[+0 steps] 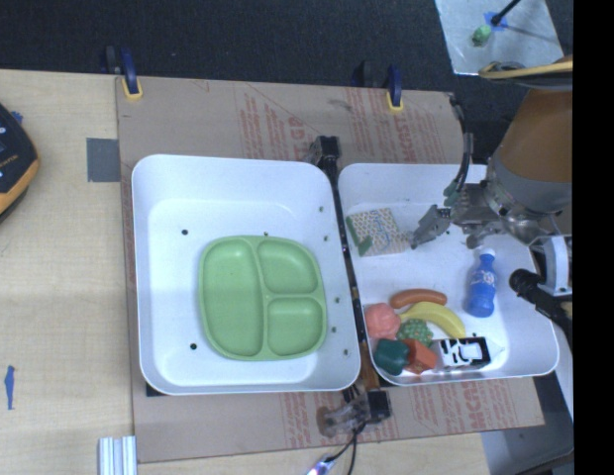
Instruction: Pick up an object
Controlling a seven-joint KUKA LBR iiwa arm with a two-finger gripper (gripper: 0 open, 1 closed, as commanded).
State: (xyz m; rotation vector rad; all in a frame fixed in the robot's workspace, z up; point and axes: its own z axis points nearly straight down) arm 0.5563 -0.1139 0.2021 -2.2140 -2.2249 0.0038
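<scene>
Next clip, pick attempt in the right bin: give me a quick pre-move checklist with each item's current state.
1. Gripper over the right bin: ok.
2. Nothing between the jaws yet: ok, they look bare.
3. Jaws open wide enough for a grasp: cannot tell.
4. A target close by: ok, the patterned packet lies just left of the gripper.
5. Blue bottle clear of the gripper: ok, it lies apart.
6. Banana easy to single out: not ok, it is crowded by the sausage and other toy food.

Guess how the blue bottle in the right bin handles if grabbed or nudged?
The blue bottle lies on its side, so a nudge probably rolls it. It looks like smooth rounded plastic, likely light and slippery. It lies apart from the banana, so there is room.
</scene>
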